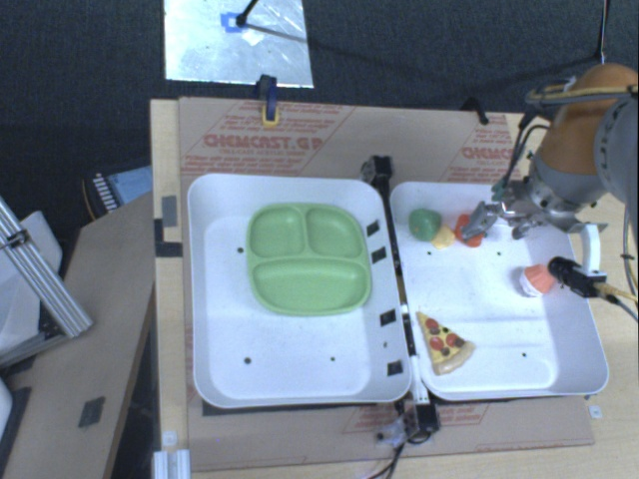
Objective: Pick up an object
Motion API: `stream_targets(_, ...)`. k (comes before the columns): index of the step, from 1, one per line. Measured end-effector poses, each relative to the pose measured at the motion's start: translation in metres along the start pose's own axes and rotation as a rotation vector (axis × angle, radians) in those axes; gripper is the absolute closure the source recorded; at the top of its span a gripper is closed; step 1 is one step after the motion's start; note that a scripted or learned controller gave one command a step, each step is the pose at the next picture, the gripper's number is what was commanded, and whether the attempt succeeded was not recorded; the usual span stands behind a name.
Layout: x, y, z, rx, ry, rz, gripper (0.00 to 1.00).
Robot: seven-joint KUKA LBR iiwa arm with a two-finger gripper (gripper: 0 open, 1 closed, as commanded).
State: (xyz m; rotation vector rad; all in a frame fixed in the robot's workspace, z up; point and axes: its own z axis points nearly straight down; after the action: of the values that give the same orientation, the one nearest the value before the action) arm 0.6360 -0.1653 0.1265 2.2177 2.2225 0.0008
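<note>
My gripper hangs over the back of the right bin, and its two grey fingers stand apart, open. A small red toy lies in the bin touching the tip of the left finger, not between the two. Left of it sit a green round toy and a small yellow piece. Near the right wall lies a pink and orange toy. A pizza slice toy rests at the bin's front left.
The left bin holds a green divided plate. A black cable connector hangs beside the pink toy. The arm's orange band rises at the right. Black clips line the divider between the bins.
</note>
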Motion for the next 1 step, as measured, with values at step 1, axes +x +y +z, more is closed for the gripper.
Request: stream_targets(1, 0.0005, 0.0012, 0.0414, -0.001, 0.0, -0.001, 0.0)
